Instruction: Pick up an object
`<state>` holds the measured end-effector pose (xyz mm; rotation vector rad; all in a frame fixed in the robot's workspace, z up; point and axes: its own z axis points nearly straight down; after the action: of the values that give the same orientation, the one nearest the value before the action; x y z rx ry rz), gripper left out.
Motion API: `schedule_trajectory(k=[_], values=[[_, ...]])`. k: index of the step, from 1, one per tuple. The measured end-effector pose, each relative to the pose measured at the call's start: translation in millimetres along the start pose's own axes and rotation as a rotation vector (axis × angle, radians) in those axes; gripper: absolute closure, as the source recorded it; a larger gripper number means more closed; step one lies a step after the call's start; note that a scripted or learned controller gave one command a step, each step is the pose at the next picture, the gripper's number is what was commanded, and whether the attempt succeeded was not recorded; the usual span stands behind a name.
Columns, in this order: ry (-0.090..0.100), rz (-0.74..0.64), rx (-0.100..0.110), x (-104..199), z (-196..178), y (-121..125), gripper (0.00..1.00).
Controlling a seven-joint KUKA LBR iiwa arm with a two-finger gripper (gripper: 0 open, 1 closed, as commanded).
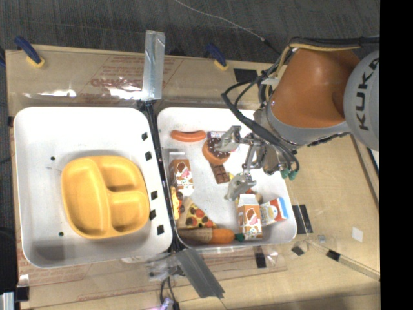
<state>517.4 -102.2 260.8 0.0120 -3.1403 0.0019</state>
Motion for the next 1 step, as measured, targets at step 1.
schedule_trajectory(k=[1], values=[[-0.003,0.185,-0.001,12.1,158.6,-56.0,0.0]])
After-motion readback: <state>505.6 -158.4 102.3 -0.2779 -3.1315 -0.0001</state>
